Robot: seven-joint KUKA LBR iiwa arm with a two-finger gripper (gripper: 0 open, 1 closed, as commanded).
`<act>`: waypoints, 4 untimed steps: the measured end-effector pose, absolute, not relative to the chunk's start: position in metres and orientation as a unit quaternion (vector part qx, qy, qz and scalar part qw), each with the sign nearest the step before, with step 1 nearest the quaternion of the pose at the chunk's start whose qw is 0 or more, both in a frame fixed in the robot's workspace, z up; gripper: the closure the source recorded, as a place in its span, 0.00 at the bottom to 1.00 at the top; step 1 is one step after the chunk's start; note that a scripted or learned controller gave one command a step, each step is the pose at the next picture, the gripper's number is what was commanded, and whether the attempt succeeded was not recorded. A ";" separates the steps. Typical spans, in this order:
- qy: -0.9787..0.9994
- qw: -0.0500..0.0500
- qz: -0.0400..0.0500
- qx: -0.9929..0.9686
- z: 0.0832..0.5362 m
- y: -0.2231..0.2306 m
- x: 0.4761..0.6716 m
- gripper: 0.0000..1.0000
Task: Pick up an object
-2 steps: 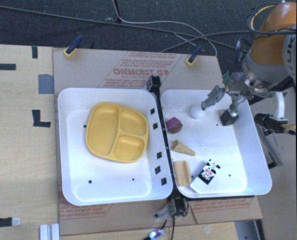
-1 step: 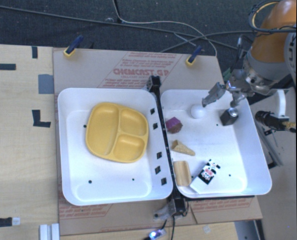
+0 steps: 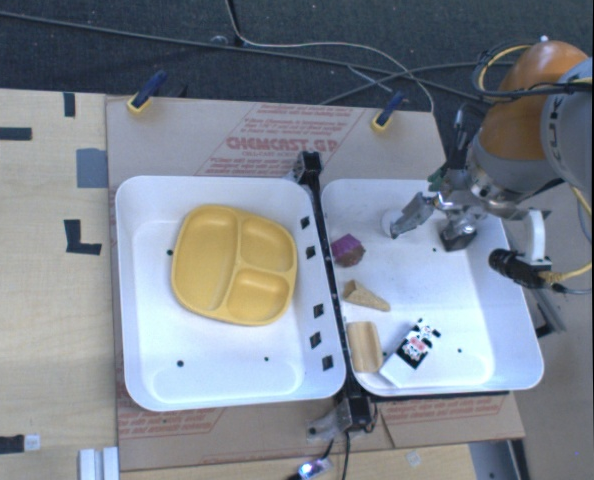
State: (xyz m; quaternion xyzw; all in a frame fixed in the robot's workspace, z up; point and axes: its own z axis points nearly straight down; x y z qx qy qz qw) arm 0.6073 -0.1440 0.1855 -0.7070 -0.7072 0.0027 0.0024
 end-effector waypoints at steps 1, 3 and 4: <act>-0.707 0.003 0.003 -0.707 0.121 -0.148 0.602 0.00; -0.708 -0.002 0.000 -0.706 0.096 -0.147 0.604 1.00; -0.708 -0.002 -0.001 -0.707 0.158 -0.149 0.600 1.00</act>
